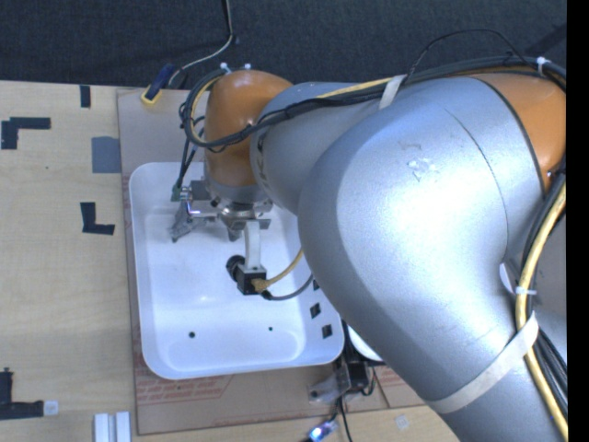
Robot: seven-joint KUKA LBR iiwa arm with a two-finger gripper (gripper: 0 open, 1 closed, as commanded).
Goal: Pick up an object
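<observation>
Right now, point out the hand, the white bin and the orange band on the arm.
hand [210,221]: camera view, middle of its metal end.
white bin [221,348]: camera view, bare floor near the front wall.
orange band [237,109]: camera view, middle of its rounded surface.

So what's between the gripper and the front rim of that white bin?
Below the gripper, the camera view shows bare floor of the bin, except two tiny dark specks near the front rim, too small to identify.

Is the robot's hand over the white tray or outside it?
Over it: the hand sits within the rim of the white bin, above the far part of its floor. Whether it touches the floor, I cannot tell.
</observation>
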